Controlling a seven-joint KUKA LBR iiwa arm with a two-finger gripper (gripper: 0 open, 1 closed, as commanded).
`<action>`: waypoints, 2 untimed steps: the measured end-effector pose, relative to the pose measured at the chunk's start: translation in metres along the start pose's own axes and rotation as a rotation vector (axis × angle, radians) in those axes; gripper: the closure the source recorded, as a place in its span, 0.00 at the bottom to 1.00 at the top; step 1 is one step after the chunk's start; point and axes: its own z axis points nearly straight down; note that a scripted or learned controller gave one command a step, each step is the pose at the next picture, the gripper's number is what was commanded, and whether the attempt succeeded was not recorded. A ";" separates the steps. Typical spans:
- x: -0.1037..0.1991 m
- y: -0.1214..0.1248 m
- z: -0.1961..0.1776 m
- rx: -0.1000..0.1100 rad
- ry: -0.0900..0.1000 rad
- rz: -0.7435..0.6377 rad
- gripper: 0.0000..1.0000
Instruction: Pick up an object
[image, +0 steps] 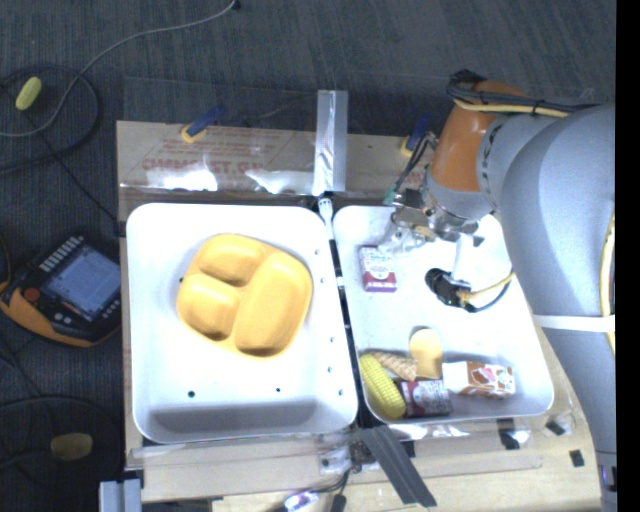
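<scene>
R bin (520, 300): small red-white packet (378, 269) lies just inside its L wall, upper part, floor bare around it. Along the bin's near edge, crowded: corn cob (383, 386), dark can (428, 397), pale yellow block (426, 350), red-white carton (483, 379), mostly touching. L bin (150, 300), beside R bin: large yellow moulded piece (243, 293), mid-floor. Arm enters R bin's far corner, orange band up, wrist bent down; hand (405, 232) just above-right of packet, holding nothing visible. Open or shut: cannot tell.

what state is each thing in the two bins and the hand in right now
yellow tray: lying upside down in the left bin
small red-and-white packet: flat in the right bin, beside the hand
corn cob: lying at the near wall
dark can: on its side
hand: low over the right bin's far end
</scene>
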 end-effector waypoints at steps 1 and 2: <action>-0.008 -0.023 0.007 -0.009 0.000 -0.183 1.00; -0.015 -0.059 0.006 -0.011 -0.001 -0.443 1.00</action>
